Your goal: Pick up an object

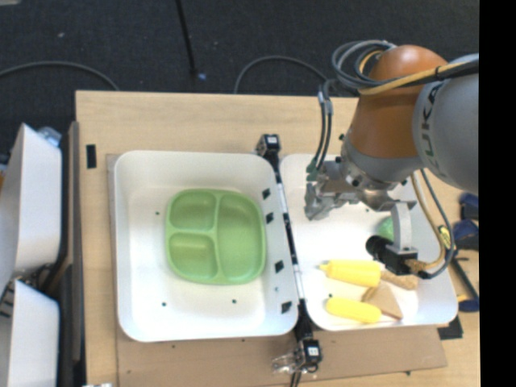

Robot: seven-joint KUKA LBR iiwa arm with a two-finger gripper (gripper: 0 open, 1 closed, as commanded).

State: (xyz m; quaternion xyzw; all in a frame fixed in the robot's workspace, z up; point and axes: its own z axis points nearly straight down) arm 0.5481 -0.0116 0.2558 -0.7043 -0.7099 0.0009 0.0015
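The right bin (322,313) holds two yellow corn-like pieces (353,273) (352,310) and a tan wedge (388,301) near its front. A small green thing (386,227) peeks out beside the arm's wrist. My gripper (320,203) hangs over the back left part of the right bin, above its white floor. Nothing shows between its fingers. The arm's grey and orange body covers the bin's back right part.
The left bin (137,297) holds a green divided plate (215,235) in its middle. A black clip strip (282,240) runs along the wall between the two bins. White boxes (32,208) stand off the bench's left side.
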